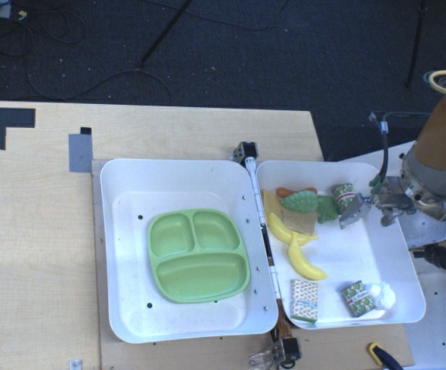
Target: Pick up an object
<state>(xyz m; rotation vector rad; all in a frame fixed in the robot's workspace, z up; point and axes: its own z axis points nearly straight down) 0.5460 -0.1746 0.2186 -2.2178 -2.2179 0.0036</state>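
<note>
The right bin (pixel 397 264) holds several small items. A yellow banana (pixel 303 257) lies at its middle left. Above it are a green leafy toy (pixel 308 203), a tan block (pixel 300 221) and an orange piece (pixel 295 192). A small green can (pixel 343 194) lies near the bin's back. A white and green carton (pixel 305 299) and a green packet (pixel 356 298) rest at the front. My gripper (pixel 369 213) hangs over the bin's right back part, just right of the can, open, with nothing between its fingers.
The left bin (pixel 123 206) holds a green divided plate (pixel 198 254). A ridge with a black clip (pixel 246 151) separates the two bins. The arm's grey wrist (pixel 427 177) reaches in over the right bin's edge. Wooden bench top (pixel 30 237) extends to the left.
</note>
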